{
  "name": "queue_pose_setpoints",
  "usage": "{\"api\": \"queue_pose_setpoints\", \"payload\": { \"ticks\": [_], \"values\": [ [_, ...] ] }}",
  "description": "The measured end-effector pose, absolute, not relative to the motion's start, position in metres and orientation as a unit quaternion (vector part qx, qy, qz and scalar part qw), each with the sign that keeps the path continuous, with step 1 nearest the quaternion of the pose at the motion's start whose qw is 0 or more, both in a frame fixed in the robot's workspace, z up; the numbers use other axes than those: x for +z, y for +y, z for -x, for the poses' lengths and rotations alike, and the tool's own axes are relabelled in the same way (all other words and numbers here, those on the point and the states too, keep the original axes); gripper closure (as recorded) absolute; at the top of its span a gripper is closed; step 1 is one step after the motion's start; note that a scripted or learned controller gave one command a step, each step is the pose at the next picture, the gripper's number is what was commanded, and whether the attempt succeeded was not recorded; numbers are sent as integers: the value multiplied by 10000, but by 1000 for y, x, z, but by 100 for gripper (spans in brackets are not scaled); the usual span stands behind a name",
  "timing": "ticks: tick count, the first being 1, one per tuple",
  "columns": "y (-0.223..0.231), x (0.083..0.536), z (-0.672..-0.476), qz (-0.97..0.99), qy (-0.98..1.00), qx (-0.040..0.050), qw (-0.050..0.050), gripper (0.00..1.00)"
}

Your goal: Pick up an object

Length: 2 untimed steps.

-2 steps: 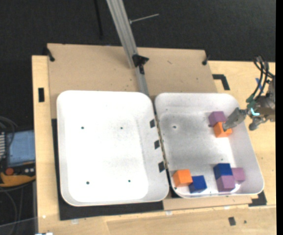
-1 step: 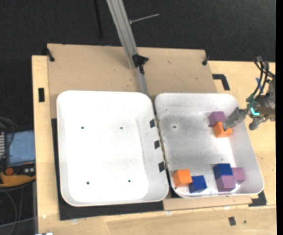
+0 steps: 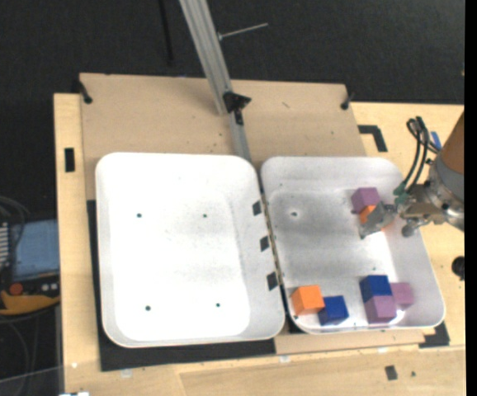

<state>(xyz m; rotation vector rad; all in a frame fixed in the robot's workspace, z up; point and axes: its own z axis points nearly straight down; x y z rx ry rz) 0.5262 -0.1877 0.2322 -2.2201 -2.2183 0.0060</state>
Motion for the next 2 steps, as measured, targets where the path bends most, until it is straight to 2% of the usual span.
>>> {"api": "queue_pose_setpoints", "payload": {
  "ticks": [1,2],
  "values": [
    [-189,179,-536,7081,-7061,16,10,0],
    [-189,137,-534,7079,-7063,16,9,0]
  ]
}}
